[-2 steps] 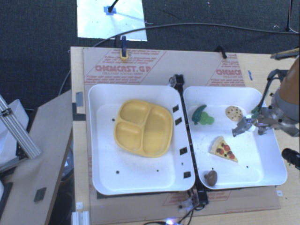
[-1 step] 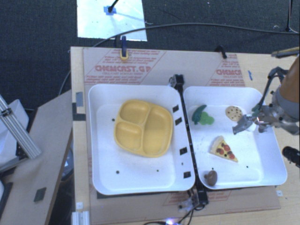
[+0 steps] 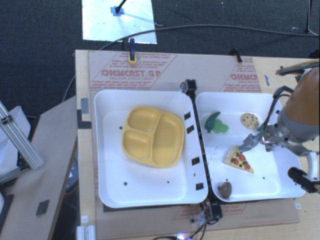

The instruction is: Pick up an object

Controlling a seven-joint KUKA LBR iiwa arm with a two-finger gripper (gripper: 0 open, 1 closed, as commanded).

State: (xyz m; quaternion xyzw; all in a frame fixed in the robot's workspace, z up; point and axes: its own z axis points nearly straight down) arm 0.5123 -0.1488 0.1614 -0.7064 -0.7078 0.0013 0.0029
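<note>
yellow divided plate (image 3: 152, 136) resting in left white bin (image 3: 107, 184); blue-handled clamp (image 3: 132, 51) at board's far edge; white sheet (image 3: 116, 14) lying on dark carpet beyond.

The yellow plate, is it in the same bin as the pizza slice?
No, the yellow plate lies in the left bin, the pizza slice in the right bin.

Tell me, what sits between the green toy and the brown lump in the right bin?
In the camera view, the pizza slice lies roughly between the green toy and brown lump.
</note>
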